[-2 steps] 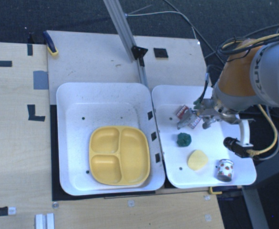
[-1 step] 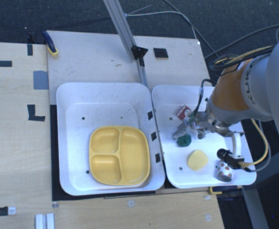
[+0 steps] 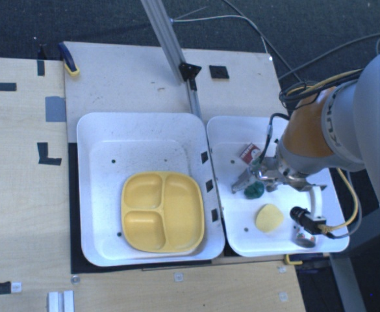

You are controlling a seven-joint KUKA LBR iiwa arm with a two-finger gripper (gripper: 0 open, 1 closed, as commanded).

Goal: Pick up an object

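Observation:
In the right bin (image 3: 228, 236) lie a small dark green object (image 3: 254, 190), a pale yellow round object (image 3: 269, 218) and a small red and white packet (image 3: 248, 153). My gripper (image 3: 251, 179) reaches down into this bin from the right. Its grey fingers (image 3: 243, 181) sit right at the green object, touching or just over it. Whether the green object is between the fingers is hidden by the wrist.
The left bin (image 3: 99, 135) holds a yellow divided plate (image 3: 163, 211). A slanted metal pole (image 3: 167, 31) crosses the bench behind the bins. Cables loop near the arm at the right bin's front corner (image 3: 319, 229).

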